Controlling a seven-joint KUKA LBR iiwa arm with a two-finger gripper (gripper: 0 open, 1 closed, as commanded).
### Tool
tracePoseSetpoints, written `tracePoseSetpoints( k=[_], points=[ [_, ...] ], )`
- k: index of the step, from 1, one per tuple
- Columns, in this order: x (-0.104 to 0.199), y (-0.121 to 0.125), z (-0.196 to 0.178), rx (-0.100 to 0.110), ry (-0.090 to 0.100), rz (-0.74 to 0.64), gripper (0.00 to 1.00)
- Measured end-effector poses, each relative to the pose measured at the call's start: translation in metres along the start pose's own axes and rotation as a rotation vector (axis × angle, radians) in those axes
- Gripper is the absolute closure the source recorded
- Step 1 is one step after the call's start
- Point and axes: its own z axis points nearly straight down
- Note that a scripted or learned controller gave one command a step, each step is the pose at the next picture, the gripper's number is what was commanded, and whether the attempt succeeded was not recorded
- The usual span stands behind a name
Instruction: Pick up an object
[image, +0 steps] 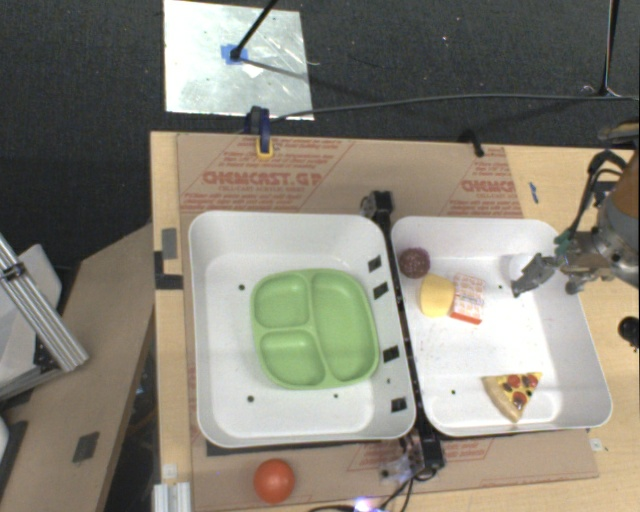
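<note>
A: Left bin (215, 330) — white, shallow, holding a green divided plate (314, 328) with three compartments, lying flat near the middle.

B: Right bin (585, 385) — also white, touching the left one along a dark seam with black clips. Contents: dark reddish ball (414, 262) near the upper left corner; yellow rounded block (436, 296) just below it; red-and-white packet (467, 298) touching the yellow block on its right side; toy pizza slice (513, 393) well apart, toward the lower right.

A: Claw (528, 277)?

B: Hanging over the upper right part of the right bin, reaching in from the right edge. Dark tip pointing left and down. Nothing seen between the fingers. Open or closed — cannot tell at this angle.

A: Nearest item to the claw?

B: The packet, off to its left, apart from it. No contact with any object.

A: Outside the bins?

B: Orange-red ball (274, 479) on the desk (330, 170) below the left bin. Desk covered in brown printed paper. Blue clamp (260, 128) at the far edge, shiny foil sheet (238, 60) beyond it on dark floor. Black cable (450, 100) running across the top.
</note>
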Motion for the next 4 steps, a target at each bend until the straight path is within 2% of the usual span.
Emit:
tracePoseSetpoints(
  k=[1,4],
  points=[
    [0.001,0.003,-0.008,-0.013,-0.003,-0.003,0.0],
    [-0.006,0.001,0.136,-0.012,-0.002,-0.001,0.0]
  ],
)
